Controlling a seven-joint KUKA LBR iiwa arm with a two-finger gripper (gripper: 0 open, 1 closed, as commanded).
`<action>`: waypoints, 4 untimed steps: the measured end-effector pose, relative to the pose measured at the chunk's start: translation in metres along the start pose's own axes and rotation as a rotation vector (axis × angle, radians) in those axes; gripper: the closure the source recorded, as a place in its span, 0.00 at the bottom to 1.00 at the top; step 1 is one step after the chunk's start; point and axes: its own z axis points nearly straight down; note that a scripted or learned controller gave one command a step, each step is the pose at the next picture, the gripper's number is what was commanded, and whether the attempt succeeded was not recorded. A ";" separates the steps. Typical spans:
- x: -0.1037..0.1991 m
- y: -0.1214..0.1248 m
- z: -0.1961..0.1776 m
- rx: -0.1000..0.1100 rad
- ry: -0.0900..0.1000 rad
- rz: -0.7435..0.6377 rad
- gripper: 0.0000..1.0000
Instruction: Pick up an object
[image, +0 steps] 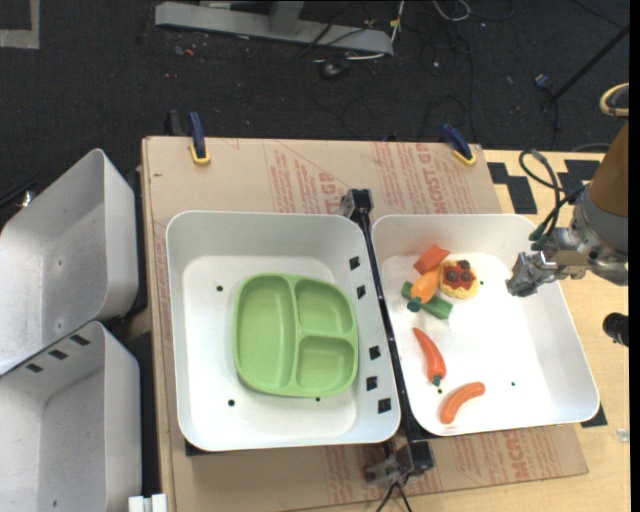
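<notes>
The right white bin holds several toy foods. An orange carrot with a green top lies near the bin's upper left, beside a small tart with red berries and an orange-red wedge. A red chili pepper lies lower down, and an orange sausage rests near the front edge. My gripper hangs over the bin's upper right, to the right of the tart and apart from it. Nothing shows between its fingers.
The left white bin holds a green divided plate. A black divider clip strip runs between the bins. Two more white bins stand off the bench at the left. Cables lie on the dark floor behind.
</notes>
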 end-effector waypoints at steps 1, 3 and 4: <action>0.059 0.025 -0.001 0.000 0.002 -0.007 1.00; 0.156 0.067 0.017 0.000 0.001 -0.005 1.00; 0.219 0.083 0.014 0.000 0.003 -0.007 1.00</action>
